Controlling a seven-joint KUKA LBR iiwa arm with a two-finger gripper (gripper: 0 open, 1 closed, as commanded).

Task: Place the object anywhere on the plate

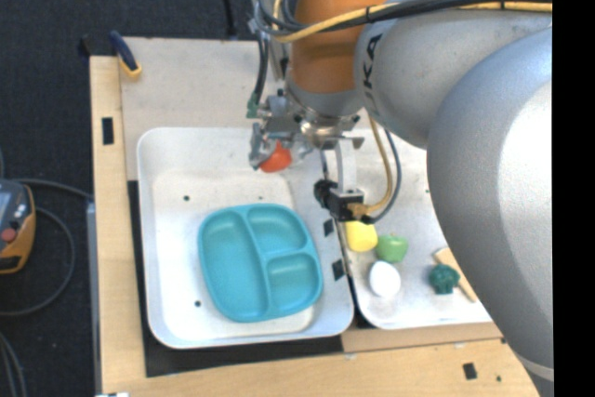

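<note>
The gripper point(270, 149) looked clamped on a small red-orange object point(275, 161) — light and rounded, likely slippery — above the teal divided plate point(260, 260).

The pale wooden bench point(191, 84) bears two shallow white bins side by side, the left bin point(167, 228) and the right bin point(418, 311). A blue and yellow clamp point(125, 53) grips its far left corner.
</note>
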